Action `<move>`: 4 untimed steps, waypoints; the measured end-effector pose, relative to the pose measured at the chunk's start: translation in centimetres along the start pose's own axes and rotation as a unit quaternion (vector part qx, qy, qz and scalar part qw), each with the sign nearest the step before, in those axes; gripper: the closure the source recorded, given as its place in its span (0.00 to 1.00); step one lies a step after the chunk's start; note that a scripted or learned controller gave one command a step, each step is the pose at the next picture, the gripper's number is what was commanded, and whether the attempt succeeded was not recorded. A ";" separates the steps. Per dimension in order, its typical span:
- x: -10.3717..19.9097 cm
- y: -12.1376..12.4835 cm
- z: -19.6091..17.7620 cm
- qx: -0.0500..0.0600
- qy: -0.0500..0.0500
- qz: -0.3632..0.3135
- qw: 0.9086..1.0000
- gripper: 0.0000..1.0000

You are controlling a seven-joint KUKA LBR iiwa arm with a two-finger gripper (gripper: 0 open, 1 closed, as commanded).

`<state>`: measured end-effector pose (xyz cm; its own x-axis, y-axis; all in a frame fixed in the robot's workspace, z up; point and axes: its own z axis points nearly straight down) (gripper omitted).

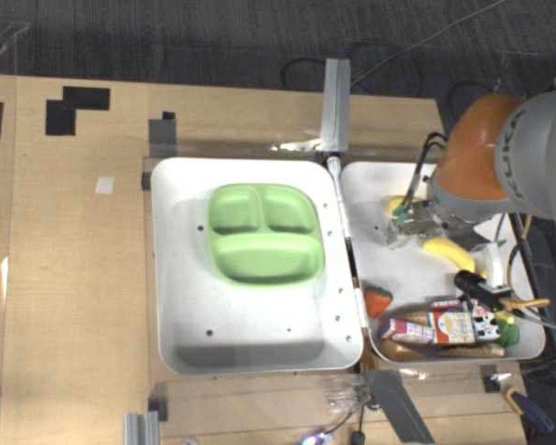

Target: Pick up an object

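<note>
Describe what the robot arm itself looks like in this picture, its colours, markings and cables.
The arm is bulky and rounded, light grey, with a glossy orange band above the wrist. Dark lettering runs down the grey shell beside the band. Thin black cables loop from the wrist down to the small, dark pincer.

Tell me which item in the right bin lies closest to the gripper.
The yellow banana lies closest, just below and right of the gripper. The red-orange fruit and the drink carton sit farther down, near the right bin's lower edge.
</note>
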<state>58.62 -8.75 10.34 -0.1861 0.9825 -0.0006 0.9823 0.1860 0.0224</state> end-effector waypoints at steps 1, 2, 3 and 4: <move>0.0 0.0 0.0 0.000 0.000 0.000 1.000 0.00; -2.3 6.0 1.6 0.006 -0.001 -0.036 0.999 0.00; -7.9 4.0 1.5 0.006 -0.002 -0.073 0.997 0.00; -9.9 -2.3 1.2 0.006 0.000 -0.073 0.997 0.00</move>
<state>58.26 -18.89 9.06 -0.3271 0.9450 -0.0025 0.9449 0.3271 0.0100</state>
